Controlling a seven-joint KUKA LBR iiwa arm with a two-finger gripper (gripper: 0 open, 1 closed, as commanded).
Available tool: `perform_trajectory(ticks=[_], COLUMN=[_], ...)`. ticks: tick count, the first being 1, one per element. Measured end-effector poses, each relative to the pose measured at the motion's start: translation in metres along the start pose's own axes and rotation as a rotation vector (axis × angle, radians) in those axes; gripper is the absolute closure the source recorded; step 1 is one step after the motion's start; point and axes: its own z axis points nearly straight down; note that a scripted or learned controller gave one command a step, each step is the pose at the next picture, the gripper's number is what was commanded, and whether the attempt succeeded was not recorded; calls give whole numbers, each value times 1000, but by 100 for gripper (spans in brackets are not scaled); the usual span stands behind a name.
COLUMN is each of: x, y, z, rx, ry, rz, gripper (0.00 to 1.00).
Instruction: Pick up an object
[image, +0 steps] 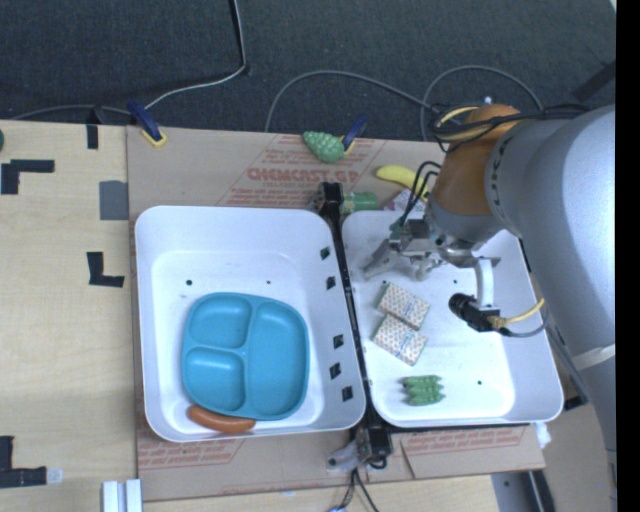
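Here the end effector (400, 258) sits low over the far part of the right bin (520, 385), near the divider between the two bins. Its metal fingers (378, 264) appear splayed apart, with nothing between them. The grey arm (570, 200) comes in from the right, its orange band (468, 165) just above the wrist.

Three loose things lie in the right bin. A patterned block (404, 303) lies just below the fingers, apart from them. A second block (400, 340) lies just nearer the camera, touching or almost touching the first. A green piece (423, 389) lies nearer still, close to the front wall. A black part with a yellow cable (477, 312) hangs from the arm over the bin's right half.

The left bin (170, 235) holds a blue plate (245, 355) with three compartments. An orange sausage (221, 420) lies along the plate's front edge, against the bin wall.

Beyond the bins, on the cardboard (250, 170) covering the worktop (55, 300), lie a green toy (323, 145) and a yellow banana (397, 176).
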Motion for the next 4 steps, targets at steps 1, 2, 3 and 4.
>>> perform_trajectory(ticks=[1,2,3,4], x=[-13,0,-8,-3], y=[35,-26,19,-37], z=[10,-2,10,9], rx=[1,5,0,0], ry=[3,3,3,2], rz=[-2,0,-2,-1], gripper=[0,0,0,0])
